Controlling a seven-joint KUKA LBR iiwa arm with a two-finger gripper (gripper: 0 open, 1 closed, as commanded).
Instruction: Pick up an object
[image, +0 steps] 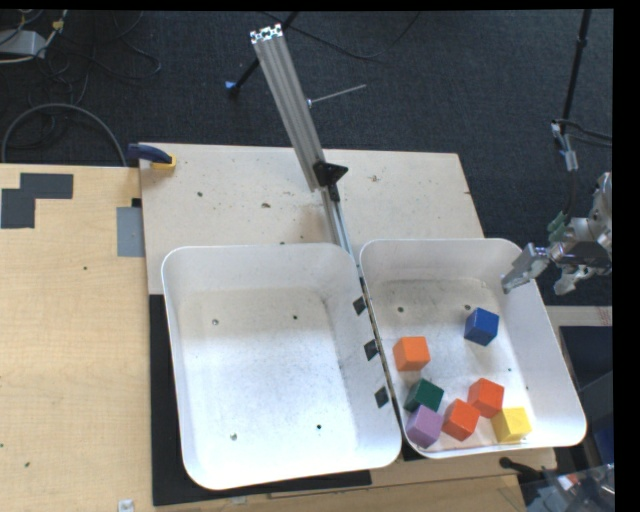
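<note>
The right bin (560, 345) holds several cubes: a blue cube (481, 326), an orange cube (411, 352), a green cube (426, 394), a purple cube (424, 425), two red-orange cubes (461, 419) (487, 396) and a yellow cube (512, 424). My gripper (535, 282) hangs over the bin's upper right rim, up and to the right of the blue cube. It is open, with nothing between its fingers.
The left bin (190, 300) lies beside the right one, with a divider carrying black clips (370, 348) between them. A slanted aluminium bar (295, 110) rises behind the bins. A wooden bench top (60, 330) lies to the left.
</note>
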